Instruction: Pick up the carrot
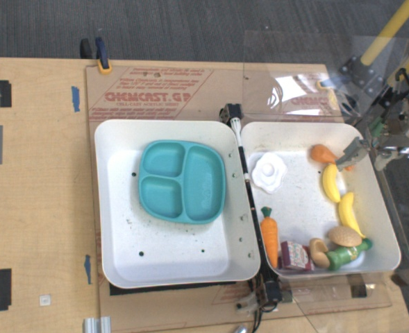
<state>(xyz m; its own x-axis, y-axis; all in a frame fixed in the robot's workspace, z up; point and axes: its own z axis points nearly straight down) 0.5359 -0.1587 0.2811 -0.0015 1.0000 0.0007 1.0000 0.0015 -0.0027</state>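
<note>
The carrot, orange with a green top, lies lengthwise in the right bin against its left wall, green end pointing to the back. My gripper hovers at the right bin's far right side, just right of a small orange toy. It is well away from the carrot, and nothing shows in its grasp. The arm behind it looks blurred.
The right bin also holds a white egg-like piece, two bananas, a bun, a green item, a tan piece and a maroon box close to the carrot's tip. A teal divided plate sits in the left bin.
</note>
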